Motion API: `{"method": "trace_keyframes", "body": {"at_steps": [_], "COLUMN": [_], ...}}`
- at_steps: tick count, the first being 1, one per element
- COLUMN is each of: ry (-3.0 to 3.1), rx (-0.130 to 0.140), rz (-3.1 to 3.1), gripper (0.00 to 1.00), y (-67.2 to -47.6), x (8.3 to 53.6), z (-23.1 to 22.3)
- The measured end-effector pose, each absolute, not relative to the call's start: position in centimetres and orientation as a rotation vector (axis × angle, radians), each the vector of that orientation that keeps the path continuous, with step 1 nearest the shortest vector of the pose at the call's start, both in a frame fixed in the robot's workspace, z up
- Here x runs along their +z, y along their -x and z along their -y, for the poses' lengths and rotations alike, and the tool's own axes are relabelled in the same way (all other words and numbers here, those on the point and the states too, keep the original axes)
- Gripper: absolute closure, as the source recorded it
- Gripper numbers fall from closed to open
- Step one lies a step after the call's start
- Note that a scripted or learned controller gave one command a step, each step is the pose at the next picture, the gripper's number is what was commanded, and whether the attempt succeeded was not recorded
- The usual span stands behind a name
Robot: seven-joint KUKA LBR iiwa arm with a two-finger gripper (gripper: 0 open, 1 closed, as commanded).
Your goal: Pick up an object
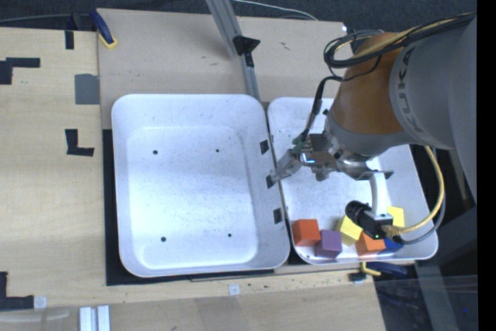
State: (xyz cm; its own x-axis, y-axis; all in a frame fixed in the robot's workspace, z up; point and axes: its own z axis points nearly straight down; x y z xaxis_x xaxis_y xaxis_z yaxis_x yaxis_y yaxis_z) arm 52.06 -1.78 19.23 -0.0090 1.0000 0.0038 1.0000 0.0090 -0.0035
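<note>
My gripper [293,160] hangs over the left side of the right bin [288,118], close to the wall between the two bins. Several small blocks lie at that bin's near end: a red-orange block [305,232], a purple block [330,243], a yellow block [350,227] and an orange block [370,244]. Another yellow block [395,217] lies further right, and a blue piece [392,243] is partly hidden beside it. All the blocks lie below and to the right of the gripper, apart from it. The arm's wrist covers the bin's middle.
The left bin [186,182] sits beside the right one, sharing a raised edge with black clips [270,181]. A metal pole [221,4] slants in from the top to the bins' far edge. A black cable part [358,213] hangs over the blocks.
</note>
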Motion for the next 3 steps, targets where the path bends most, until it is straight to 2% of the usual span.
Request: {"method": "trace_keyframes", "body": {"at_steps": [1, 2, 3], "ry": [2.245, 2.222, 2.221], "rx": [0.018, -0.002, 0.007], "rz": [2.214, 2.222, 2.22], "gripper": [0.0, 0.0, 0.0], "y": [-57.3, -54.5, -55.3], "x": [16.1, 22.3, 20.3], "z": [-6.4, -6.0, -5.0]}}
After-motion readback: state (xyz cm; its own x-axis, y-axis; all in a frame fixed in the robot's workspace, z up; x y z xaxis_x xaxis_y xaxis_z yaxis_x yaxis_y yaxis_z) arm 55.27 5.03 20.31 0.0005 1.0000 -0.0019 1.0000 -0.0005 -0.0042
